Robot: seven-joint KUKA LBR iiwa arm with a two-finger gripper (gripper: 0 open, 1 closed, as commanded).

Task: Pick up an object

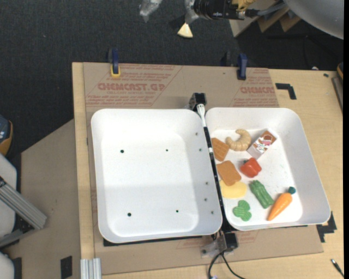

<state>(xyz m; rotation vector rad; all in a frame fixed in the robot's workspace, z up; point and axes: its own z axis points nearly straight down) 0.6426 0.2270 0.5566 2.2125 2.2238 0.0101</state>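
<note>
The right bin (305, 163) holds several toy foods. Among them are a tan croissant (239, 139), a small white and red carton (263, 144), two brown bread slices (220, 149) (229, 173) and a red piece (251, 167). Nearer the front lie a yellow slice (234, 190), a green cucumber (260, 194), a green broccoli (242, 210) and an orange carrot (281, 204). My gripper (188, 16) is at the top edge of the view, raised far above and behind the bins, and it looks blurred. A pale yellow wedge (185, 31) shows just under it. I cannot tell whether the wedge is held.
The left bin (109, 163) lies beside the right one, and their rims meet along a black strip (206, 141). Both rest on a brown board (136, 82) held by two blue clamps (114, 61) (242, 65) at its far edge. Grey metal framing (22, 210) stands at the lower left.
</note>
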